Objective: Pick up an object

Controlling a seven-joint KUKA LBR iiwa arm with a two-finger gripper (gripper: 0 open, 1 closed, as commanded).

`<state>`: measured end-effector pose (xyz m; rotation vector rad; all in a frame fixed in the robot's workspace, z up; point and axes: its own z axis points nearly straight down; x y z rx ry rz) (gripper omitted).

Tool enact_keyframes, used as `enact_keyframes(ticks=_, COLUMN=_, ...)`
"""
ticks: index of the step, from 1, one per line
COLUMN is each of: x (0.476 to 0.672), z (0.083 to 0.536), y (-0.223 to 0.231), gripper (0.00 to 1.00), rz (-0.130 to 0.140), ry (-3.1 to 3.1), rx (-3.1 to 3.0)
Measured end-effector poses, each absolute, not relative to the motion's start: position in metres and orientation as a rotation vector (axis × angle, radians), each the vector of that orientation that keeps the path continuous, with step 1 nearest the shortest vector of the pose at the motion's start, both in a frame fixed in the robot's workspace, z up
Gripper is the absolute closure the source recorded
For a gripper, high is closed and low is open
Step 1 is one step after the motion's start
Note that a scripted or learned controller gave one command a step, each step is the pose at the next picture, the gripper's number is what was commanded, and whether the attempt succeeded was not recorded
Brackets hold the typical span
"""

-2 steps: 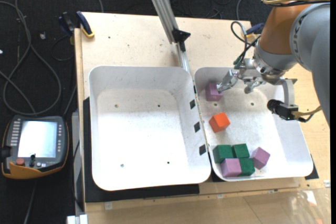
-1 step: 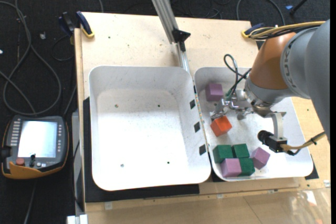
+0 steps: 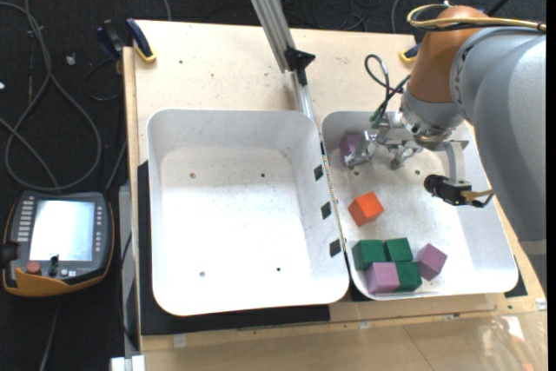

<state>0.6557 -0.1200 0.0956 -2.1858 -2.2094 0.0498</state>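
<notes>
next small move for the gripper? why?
Probably lower onto the purple block at the right bin's far end. The gripper sits right beside it, while the orange cube and the green and purple cluster lie farther toward the near end.

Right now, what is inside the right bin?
The right bin holds an orange block, green blocks, purple blocks and the tool. The arm covers its far corner.

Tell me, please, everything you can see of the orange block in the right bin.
The orange block is a small cube, matte and plain, with no markings. It sits turned at an angle on the right bin's white floor, near its middle, touching nothing else. The gripper is above it in the view, and green and purple blocks cluster below.
</notes>
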Motion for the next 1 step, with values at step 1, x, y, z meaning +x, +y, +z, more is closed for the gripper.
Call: enact_keyframes(ticks=1, x=0.5857, z=0.2339, y=-0.141, gripper=0.0, rz=-0.005, ry=-2.224, rx=-2.229)
